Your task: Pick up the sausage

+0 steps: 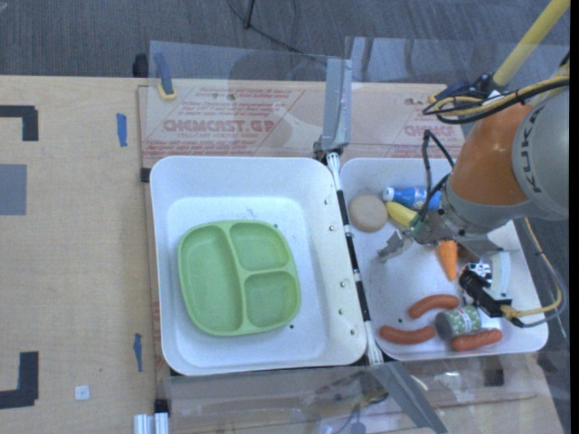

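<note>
While the gripper (395, 245) hangs over the middle of the right bin (534, 337) with nothing between its fingers, the pick looks to be at the approach stage: no sausage is held yet. Its two fingers stand apart, fairly wide, pointing toward the bin's left wall. Three sausages lie along the near edge of that bin: the upper one (432, 306) sits nearest the gripper, the left one (406, 334) rests close to the front rim, and the right one (476, 339) lies just beside a small can (460, 322). A carrot (448, 259), a banana (401, 213), a bottle (403, 193) and a round bun (367, 212) crowd the far half. My guess is the next move calls for shifting toward the near rim, turning the fingers across a sausage's narrow width, then lowering. The arm (507, 165) reaches in from the right, its orange band above the wrist, cables trailing. The left bin (172, 188) holds a green tray (238, 277)
</note>
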### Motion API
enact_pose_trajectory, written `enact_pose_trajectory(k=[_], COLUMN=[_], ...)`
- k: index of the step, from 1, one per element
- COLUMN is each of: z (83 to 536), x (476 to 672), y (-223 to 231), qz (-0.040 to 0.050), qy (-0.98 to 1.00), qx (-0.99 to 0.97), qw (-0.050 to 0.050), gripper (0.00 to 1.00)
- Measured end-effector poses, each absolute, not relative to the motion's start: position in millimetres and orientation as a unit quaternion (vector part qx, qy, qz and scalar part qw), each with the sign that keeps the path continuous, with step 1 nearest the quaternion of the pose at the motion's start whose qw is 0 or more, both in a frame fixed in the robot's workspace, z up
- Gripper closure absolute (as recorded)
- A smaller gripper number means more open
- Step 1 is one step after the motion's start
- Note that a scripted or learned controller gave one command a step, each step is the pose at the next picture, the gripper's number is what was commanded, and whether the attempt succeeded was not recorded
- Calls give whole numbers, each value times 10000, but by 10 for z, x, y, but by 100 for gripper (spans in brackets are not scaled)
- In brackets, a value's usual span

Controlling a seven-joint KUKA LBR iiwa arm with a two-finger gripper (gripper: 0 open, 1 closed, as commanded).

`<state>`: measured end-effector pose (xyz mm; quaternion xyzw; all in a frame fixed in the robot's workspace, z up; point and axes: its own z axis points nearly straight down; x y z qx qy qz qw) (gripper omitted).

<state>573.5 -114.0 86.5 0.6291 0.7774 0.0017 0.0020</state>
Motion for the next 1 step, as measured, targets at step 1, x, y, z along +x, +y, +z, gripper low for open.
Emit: enact_pose_trajectory(k=[1], z=[865], x=[4923], y=[-1497], qz=[6], qy=[8334], qx=[5527], qw=[12], gripper=[0])
